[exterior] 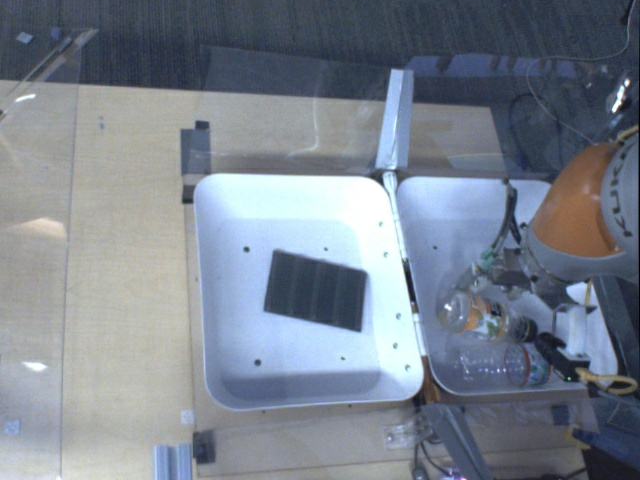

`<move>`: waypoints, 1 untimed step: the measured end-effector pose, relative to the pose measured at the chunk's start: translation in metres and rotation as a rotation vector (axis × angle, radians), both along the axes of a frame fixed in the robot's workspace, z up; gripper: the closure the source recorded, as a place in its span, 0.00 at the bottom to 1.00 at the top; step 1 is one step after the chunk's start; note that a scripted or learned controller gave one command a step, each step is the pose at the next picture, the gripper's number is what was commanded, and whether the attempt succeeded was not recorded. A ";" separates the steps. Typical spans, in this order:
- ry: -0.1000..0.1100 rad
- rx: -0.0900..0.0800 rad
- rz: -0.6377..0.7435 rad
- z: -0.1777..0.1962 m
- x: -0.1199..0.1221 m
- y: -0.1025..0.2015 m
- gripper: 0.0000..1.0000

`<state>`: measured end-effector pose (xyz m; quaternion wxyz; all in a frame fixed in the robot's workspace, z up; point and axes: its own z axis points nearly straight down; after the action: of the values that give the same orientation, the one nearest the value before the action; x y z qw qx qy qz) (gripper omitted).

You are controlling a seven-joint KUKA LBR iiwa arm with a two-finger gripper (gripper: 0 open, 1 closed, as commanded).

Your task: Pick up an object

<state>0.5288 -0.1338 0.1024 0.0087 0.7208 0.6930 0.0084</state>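
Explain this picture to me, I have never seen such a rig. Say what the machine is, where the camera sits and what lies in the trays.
The camera is fixed above the bench and looks down at a slant. The grey machine with the orange band is a robot arm, reaching in from the right. Its gripper, the part that grasps, hangs over the right bin. That bin has a clear bottle lying in it and a second clear item with some orange on it. The left bin has one dark ribbed pad lying flat. I cannot tell whether anything is held.
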 end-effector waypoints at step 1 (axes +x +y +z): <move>0.017 0.002 -0.124 0.089 0.021 0.007 0.00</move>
<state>0.5497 -0.1266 0.1916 0.0029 0.7623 0.6472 0.0025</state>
